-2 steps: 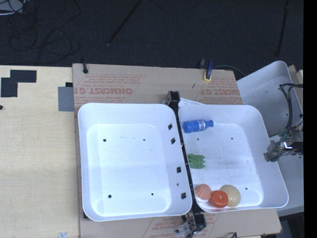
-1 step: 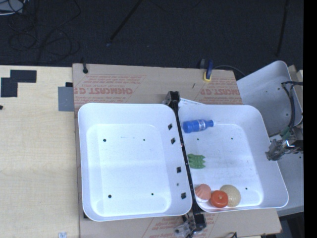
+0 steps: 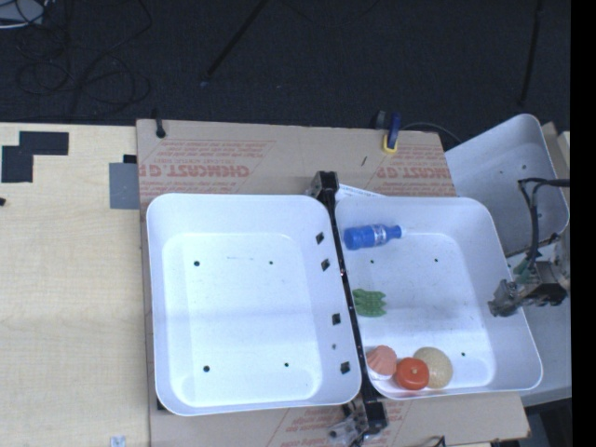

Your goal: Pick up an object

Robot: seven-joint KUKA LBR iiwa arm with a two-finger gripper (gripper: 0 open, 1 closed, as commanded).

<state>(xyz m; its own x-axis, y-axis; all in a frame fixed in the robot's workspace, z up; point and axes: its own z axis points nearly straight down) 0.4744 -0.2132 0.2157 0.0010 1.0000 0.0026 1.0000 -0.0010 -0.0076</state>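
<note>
The right bin [image 3: 466,214] holds several small objects. A blue bottle [image 3: 372,236] lies on its side near the bin's far left corner. A small green object [image 3: 369,303] rests by the left wall, about halfway down. At the near edge sits a tight cluster: a pink round piece [image 3: 381,359], a red round piece [image 3: 412,373] and a beige round piece [image 3: 436,365], touching one another.
The left bin [image 3: 158,250] lies beside the right one, with a black divider strip [image 3: 343,287] between them. A small dark fixture with cables [image 3: 524,289] hangs at the right bin's right rim. A white curved panel [image 3: 507,156] stands at the back right. Both bins rest on cardboard [image 3: 233,156].
</note>
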